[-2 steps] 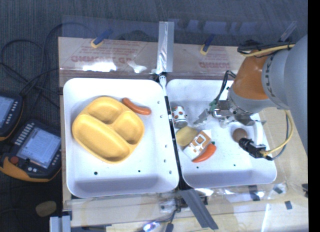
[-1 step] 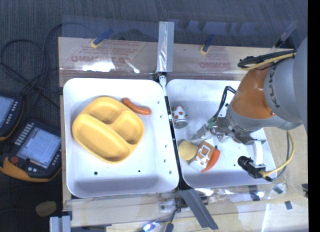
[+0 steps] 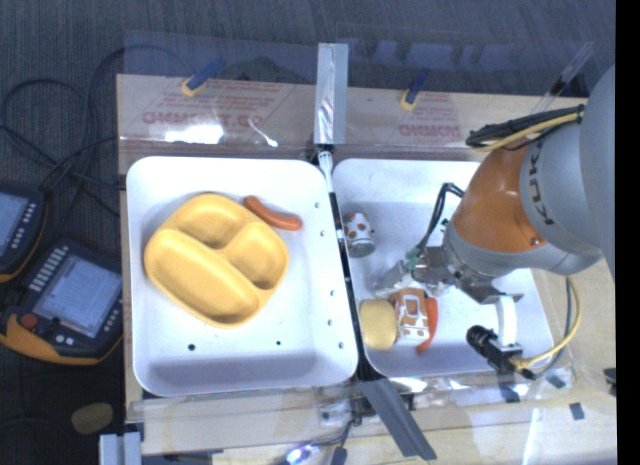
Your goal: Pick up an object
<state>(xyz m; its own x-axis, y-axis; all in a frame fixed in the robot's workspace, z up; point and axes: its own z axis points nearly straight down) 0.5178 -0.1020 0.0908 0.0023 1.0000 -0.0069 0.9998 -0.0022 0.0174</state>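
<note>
Since the arm's grey-and-orange wrist sits low over the right white bin (image 3: 520,353), I read the step as closing in on the cluster at that bin's near edge: a pale yellow rounded block (image 3: 377,324) touching a small orange-and-white printed carton (image 3: 412,317), w/ a thin red-orange chili-shaped piece (image 3: 430,325) against the carton's right side. I can't tell if the gripper (image 3: 420,271) fingers are open or closed; wrist bulk covers most of them, and nothing is visibly between them. To do this well I'd come straight down on the carton, fingers straddling its short sides, and keep off the yellow block so it isn't shoved into the bin wall. Farther back, a small silver-and-brown can-like thing (image 3: 357,232) lies alone by the divider, prob. an easier target. Left bin (image 3: 160,363) holds a big yellow lobed plastic dish (image 3: 215,256) and an orange sausage-shaped toy (image 3: 273,213) at its far rim, well apart from the arm. Carton print is too small to read, and whatever lies under the wrist is hidden.
</note>
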